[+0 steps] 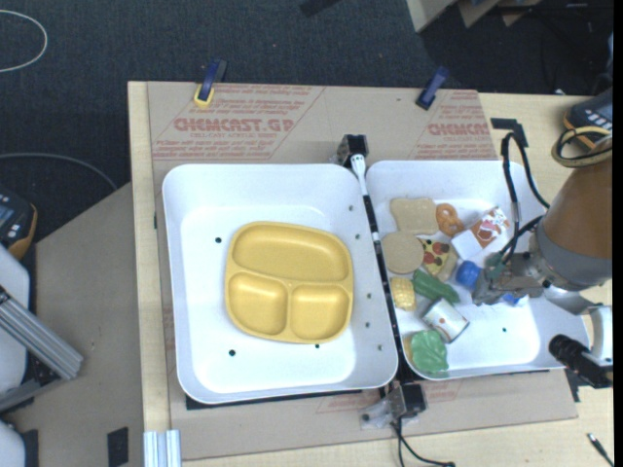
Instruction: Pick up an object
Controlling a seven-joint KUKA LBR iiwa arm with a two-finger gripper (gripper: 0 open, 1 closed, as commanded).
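On the bench (pixel 146 261), two white bins side by side: left bin (pixel 195 348) holds a yellow divided plate (pixel 288 282), right bin (pixel 506 343) holds a clutter of small toy items. Arm (pixel 584 222) reaches in from the right, hand (pixel 501 287) low over the right bin's middle, just beside a blue piece (pixel 468 274). Can't tell whether it's apart or together (too small and blurred), and nothing visibly sits in it.

Candidate objects, all in the right bin: tan flat piece (pixel 413 213) at the top, round tan disc (pixel 400 252) below it, green leafy item (pixel 428 351) at the near edge, green wedge (pixel 434 288), white can with a red end (pixel 446 320), orange piece (pixel 449 219), red-white packet (pixel 490 228).

Judgement: step in hand is the descent onto a target, likely the blue piece. To do it well, centre over one item, not the gap between neighbours; items are packed touching, so a skewed approach probably just shoves them. Flat discs look hard to pinch; the can or blue piece seems an easier bet. Verify hold before lifting.
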